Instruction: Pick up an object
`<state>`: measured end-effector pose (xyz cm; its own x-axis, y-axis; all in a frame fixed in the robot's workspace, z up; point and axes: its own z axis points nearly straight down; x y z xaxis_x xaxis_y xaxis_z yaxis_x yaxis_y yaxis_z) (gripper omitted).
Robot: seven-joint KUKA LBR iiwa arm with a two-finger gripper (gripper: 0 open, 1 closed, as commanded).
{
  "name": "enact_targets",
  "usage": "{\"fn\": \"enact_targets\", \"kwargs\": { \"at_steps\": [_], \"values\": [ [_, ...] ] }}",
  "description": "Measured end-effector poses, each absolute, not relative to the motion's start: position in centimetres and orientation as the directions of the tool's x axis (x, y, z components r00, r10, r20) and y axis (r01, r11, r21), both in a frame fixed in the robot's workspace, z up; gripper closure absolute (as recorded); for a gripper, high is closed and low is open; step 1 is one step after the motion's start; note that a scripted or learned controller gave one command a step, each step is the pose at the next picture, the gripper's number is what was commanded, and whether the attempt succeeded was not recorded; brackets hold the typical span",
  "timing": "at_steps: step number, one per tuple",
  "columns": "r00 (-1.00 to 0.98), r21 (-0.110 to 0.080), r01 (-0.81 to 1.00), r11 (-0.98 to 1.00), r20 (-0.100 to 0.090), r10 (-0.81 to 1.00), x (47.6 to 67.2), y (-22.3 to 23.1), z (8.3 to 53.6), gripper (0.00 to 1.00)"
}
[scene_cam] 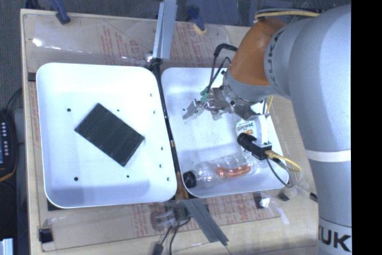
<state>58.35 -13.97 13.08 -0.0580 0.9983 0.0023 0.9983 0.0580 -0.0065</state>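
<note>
Reaching in from the right, the grey arm (316, 98) holds its gripper (194, 108) over the upper middle of the right bin (197, 143); from this slant we cannot tell whether the claw is apart or together. A clear plastic bottle (224, 169) lies on its side along that bin's near wall, black cap (190, 178) pointing left, something orange inside it, well apart from the gripper. What may be a small white labelled packet (245, 127) sits just beside the wrist. We see a dark rectangular pad (109, 134) lying flat and askew in the left bin (59, 98).
</note>
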Motion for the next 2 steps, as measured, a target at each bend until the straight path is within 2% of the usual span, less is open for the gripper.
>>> {"fn": "enact_targets", "kwargs": {
  "at_steps": [1, 2],
  "values": [
    [-0.061, -0.001, 0.998, 0.061, 0.000, 0.998, 55.46, -20.02, 17.15, 0.00],
    [-0.104, -0.001, 0.995, 0.104, 0.000, 0.995, 55.33, -20.90, 17.72, 0.00]
  ]
}}
